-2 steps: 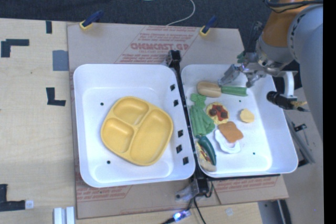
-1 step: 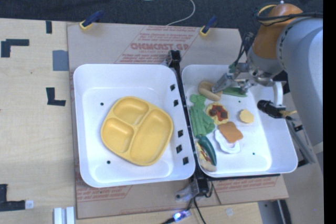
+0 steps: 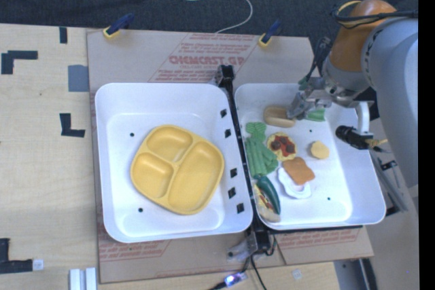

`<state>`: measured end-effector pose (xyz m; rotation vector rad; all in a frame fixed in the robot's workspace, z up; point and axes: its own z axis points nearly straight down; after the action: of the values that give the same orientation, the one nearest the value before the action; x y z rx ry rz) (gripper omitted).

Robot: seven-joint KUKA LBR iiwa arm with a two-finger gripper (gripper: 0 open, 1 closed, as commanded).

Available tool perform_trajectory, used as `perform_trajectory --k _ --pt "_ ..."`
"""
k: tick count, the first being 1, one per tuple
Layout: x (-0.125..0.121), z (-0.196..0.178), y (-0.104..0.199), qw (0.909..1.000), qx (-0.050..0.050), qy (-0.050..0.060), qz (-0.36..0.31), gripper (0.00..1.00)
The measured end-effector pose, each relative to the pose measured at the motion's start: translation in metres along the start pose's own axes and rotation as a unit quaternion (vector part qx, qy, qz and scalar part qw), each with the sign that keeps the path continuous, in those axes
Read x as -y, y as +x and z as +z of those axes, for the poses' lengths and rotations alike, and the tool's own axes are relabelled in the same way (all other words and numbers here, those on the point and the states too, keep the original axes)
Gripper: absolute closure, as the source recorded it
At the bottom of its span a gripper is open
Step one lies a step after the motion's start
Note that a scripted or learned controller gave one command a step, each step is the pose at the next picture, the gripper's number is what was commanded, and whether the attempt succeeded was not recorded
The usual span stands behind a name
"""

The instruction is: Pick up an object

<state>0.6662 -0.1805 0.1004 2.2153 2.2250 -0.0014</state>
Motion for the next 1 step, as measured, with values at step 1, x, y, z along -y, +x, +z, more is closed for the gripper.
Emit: perform_trajectory --k 1 --pt "-0.0103 -0.0586 -0.0024 1.0000 0.000 -0.002 0.001 1.00"
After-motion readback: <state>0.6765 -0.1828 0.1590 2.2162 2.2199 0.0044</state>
